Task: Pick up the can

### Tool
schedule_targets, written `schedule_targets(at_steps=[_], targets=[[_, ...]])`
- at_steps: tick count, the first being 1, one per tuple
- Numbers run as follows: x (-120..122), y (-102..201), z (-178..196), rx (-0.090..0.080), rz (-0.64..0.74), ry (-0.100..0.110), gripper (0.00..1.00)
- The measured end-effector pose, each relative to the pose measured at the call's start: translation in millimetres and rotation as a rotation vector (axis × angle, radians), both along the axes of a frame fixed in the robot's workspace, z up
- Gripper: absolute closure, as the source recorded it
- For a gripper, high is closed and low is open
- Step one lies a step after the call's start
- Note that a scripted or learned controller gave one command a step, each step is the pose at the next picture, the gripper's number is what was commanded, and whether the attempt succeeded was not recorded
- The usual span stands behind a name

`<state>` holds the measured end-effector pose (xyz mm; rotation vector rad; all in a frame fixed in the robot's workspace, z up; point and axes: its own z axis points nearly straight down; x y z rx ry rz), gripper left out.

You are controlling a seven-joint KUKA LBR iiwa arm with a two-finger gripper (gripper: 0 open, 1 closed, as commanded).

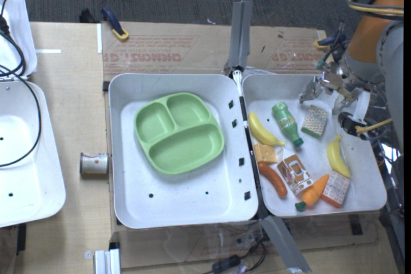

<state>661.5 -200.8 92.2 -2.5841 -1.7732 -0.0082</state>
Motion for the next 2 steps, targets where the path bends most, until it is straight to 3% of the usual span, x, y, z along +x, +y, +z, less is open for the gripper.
schedule_targets(at_steps=[1, 2], targets=[[-40, 43, 0, -0.01, 0.03, 0.0, 0.0], [-2, 24, 0, -0.011, -0.036, 0.0, 0.0]])
